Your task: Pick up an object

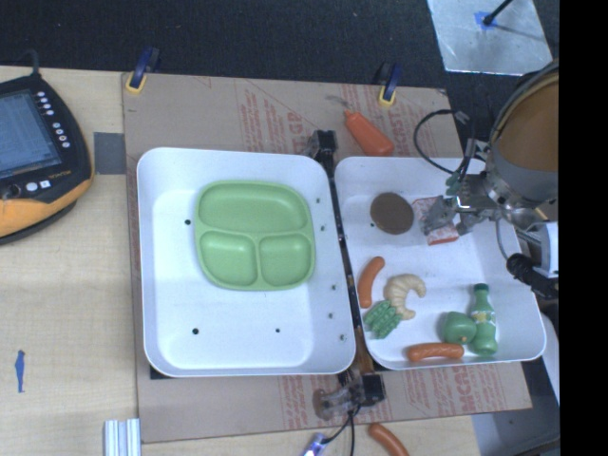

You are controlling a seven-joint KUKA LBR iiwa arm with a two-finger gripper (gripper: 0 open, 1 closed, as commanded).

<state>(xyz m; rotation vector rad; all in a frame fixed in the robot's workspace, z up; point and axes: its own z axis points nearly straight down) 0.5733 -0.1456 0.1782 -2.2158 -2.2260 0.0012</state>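
Arm: I saw the grey KUKA arm (525, 136) reaching in from the right, its orange band over the upper right corner of the right bin.
Gripper: the gripper (443, 218) sat low in the upper part of the right bin (513, 345), just right of the brown disc.
Jaws: I could not tell whether they were apart or together; the metal parts blurred into one cluster from my view.
Under the gripper: a small reddish-white item (444, 238) lay at the fingertips; I could not tell if it was gripped or only touched.
Brown disc: a round brown disc (390, 213) lay flat just left of the gripper, apart from it.
Right bin, middle: an orange sausage (370, 279) lay tilted near the left wall; a pale croissant (406, 294) sat beside it, touching a green bunch of grapes (381, 318).
Right bin, lower right: a green bottle (482, 320) lay next to a green pepper (456, 327); a second sausage (435, 352) lay along the near wall.
Left bin: the left bin (171, 331) held a green divided plate (255, 234), flat, in its upper half.
Outside the bins: an orange carrot (368, 133) lay on the cardboard above the right bin; another sausage (390, 438) lay below it.
Bench left: a teach pendant (38, 155) rested at the left edge.
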